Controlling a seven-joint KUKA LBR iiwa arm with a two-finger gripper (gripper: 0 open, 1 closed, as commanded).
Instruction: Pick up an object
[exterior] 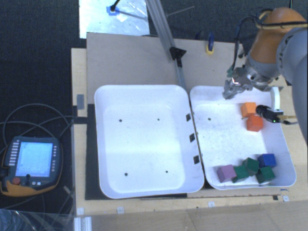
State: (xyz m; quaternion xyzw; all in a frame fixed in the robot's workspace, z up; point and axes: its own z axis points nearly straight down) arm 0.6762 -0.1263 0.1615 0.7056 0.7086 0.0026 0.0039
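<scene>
The right bin (221,136) holds several small blocks. Two orange blocks lie near its far right side, one (248,109) just behind the other (254,123). Along its near edge sit a purple block (225,173), a blue block (267,160) and three green blocks (250,165), packed close together. My gripper (232,89) hangs over the far edge of the right bin, left of and behind the orange blocks. I see nothing in it.
The left bin (144,138) stands beside the right one, and their rims meet in the middle. A slanted metal pole (161,20) rises behind the bins. A teach pendant (31,165) with cables lies far left, off the bench.
</scene>
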